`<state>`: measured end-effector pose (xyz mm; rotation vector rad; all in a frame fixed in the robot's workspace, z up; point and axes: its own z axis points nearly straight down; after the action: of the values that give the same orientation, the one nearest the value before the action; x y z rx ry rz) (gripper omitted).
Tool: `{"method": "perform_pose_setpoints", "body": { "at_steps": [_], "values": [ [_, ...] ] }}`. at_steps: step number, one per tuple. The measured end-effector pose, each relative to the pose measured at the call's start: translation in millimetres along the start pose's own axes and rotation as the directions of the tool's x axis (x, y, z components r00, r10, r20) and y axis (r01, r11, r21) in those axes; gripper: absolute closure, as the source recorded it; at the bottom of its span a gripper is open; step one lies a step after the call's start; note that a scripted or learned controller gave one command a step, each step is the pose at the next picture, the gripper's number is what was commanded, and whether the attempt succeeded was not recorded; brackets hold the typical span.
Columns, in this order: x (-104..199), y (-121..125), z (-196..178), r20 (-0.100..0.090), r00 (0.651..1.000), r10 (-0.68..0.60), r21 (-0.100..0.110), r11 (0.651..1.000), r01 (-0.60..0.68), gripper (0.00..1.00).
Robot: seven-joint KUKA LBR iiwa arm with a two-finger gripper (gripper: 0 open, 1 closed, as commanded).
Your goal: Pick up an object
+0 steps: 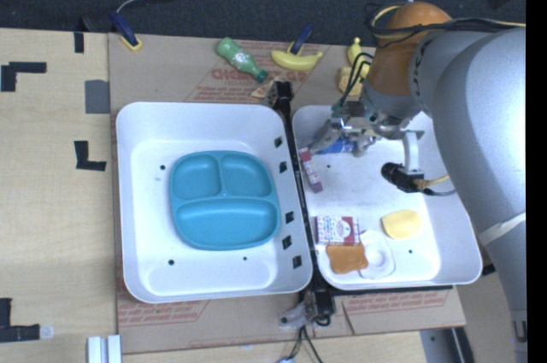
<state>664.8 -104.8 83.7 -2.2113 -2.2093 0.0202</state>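
I cannot tell how my jaws stand over the small blue-and-red packet [335,146] at the right white bin's [453,254] back-left; it looks light, crinkly, best pinched across its middle.

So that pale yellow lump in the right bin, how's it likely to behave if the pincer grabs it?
The yellow lump looks rounded and smooth, so it may slip or roll from a pinch. It seems small and probably light. It lies apart from the orange piece, so a push would likely slide it freely across the right bin.
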Motion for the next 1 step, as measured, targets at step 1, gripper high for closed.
{"method": "perform_pose_setpoints", "body": {
  "at_steps": [1],
  "values": [
    [0.1, -1.9, -8.0, -0.001, 1.000, 0.001, 0.008, 1.000, -0.001, 1.00]
  ]
}}
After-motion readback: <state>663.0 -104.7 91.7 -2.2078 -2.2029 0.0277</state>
